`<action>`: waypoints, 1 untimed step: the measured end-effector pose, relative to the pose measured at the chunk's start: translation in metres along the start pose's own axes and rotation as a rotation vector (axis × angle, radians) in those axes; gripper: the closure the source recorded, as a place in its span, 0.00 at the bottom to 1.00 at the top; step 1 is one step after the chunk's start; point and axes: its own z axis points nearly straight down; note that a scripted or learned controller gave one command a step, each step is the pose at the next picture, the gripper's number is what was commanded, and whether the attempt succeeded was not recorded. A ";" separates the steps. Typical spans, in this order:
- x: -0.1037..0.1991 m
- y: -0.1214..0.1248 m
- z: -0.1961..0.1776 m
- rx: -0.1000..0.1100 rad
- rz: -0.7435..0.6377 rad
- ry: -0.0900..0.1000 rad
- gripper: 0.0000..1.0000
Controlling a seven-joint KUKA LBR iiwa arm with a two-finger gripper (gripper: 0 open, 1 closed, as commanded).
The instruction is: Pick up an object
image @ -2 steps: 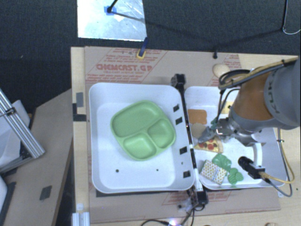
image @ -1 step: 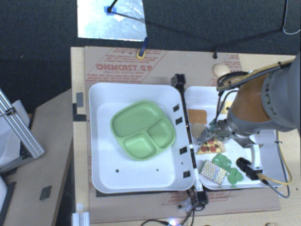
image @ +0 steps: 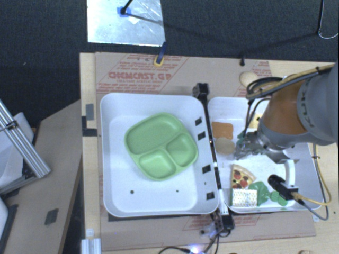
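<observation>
Camera view gives you the grey arm [image: 312,110] reaching in from the right, bent low over the right bin [image: 225,106]. Its gripper [image: 244,144] sits just beside a round beige piece [image: 224,146]; whether it is apart or together you cannot tell. Below lie a pizza slice [image: 242,177] and green leaves [image: 263,191]. The left bin [image: 114,194] holds a green divided plate [image: 161,146].

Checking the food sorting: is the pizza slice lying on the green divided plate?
No, the toy pizza slice lies in the right white bin, while the green divided plate sits in the left one.
</observation>
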 end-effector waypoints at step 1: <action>0.001 0.003 -0.064 -0.002 -0.003 -0.001 1.00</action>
